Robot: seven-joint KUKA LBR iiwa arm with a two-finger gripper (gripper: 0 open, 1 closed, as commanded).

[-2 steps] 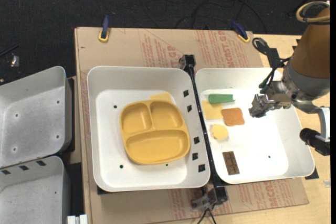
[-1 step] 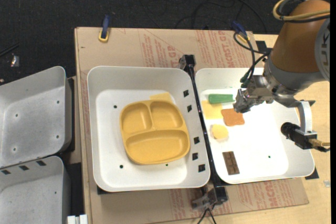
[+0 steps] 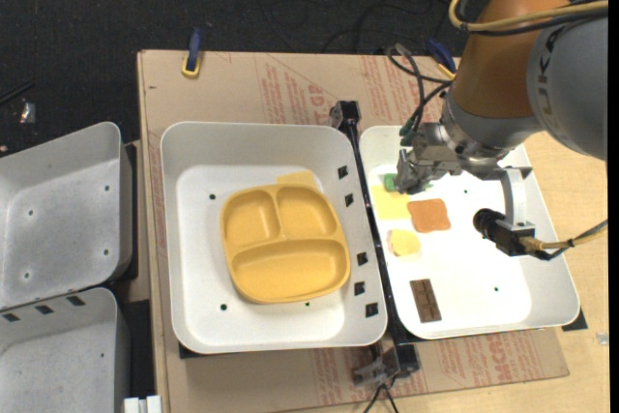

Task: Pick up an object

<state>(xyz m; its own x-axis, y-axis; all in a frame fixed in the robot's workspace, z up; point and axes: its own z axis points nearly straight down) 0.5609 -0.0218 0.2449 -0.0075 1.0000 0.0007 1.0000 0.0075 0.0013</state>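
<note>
Arm (image 3: 542, 44), upper right of frame: grey casing w/ rounded orange band, yellow cable loop on top, dark cables down to metal gripper (image 3: 418, 167).

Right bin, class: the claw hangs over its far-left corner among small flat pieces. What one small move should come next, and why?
Probably a short straight descent. The claw hovers at the right bin's far-left corner, just above a green piece and a yellow piece, with nothing visibly between its tips, so lowering onto one seems the likeliest step.
</note>
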